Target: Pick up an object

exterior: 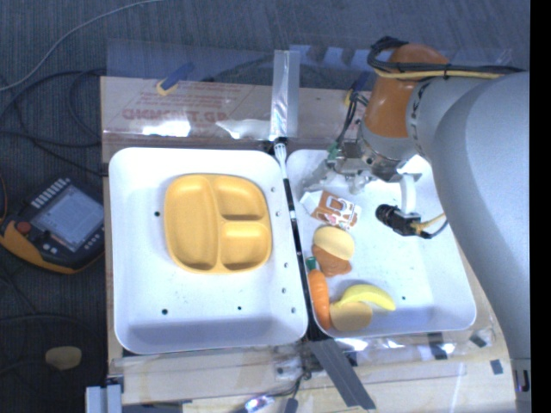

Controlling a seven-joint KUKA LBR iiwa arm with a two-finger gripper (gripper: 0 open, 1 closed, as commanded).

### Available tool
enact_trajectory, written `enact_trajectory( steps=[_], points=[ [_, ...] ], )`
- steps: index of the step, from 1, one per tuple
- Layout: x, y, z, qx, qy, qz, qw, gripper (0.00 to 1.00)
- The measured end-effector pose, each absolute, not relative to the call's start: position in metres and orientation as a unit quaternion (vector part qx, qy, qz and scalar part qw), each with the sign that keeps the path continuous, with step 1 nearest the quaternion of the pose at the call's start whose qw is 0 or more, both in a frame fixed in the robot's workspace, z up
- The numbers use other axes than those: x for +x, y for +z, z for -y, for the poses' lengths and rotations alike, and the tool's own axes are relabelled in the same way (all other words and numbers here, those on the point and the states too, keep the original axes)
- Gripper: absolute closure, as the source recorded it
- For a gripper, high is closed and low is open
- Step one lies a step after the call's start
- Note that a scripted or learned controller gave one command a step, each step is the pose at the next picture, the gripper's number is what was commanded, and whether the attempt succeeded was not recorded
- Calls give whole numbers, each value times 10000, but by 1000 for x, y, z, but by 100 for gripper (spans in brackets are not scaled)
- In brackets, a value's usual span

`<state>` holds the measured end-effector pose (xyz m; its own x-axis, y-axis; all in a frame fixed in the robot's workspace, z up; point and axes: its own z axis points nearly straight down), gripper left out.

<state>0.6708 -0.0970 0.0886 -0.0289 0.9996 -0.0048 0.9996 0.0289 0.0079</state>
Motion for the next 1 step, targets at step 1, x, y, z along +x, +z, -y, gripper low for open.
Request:
enact_trajectory(
  steps=[1],
  points=[
    [610,89,95,6652,17,-7467,40,0]
  ],
)
